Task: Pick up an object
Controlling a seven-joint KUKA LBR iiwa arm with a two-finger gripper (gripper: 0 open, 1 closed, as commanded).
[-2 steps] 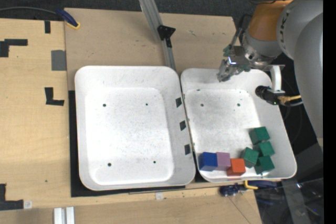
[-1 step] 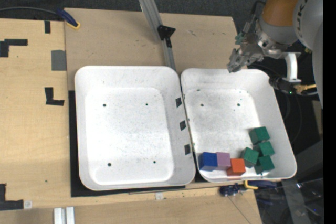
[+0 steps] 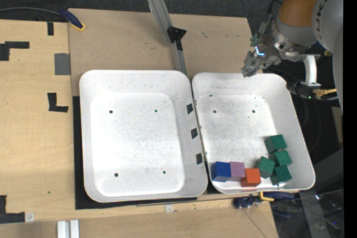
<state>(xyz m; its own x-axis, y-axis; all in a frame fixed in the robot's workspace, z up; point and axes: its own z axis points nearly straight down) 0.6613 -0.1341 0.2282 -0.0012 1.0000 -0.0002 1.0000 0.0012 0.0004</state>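
Note:
Several small blocks lie in the near right corner of the right bin [image 3: 240,86]: a blue block [image 3: 221,170], a purple block [image 3: 237,169], an orange block [image 3: 252,176], and several green blocks [image 3: 276,158] bunched against the right wall. My gripper [image 3: 250,67] hangs above the bin's far rim, well away from the blocks, with nothing seen between its fingers. The arm's orange band [image 3: 305,11] sits above it at the upper right.
The left bin [image 3: 92,120] stands beside the right one, sharing a middle divider with black clips. A slanted metal rail [image 3: 159,3] runs from the top down to the bins' far junction. Black tape marks lie on the wooden bench at left.

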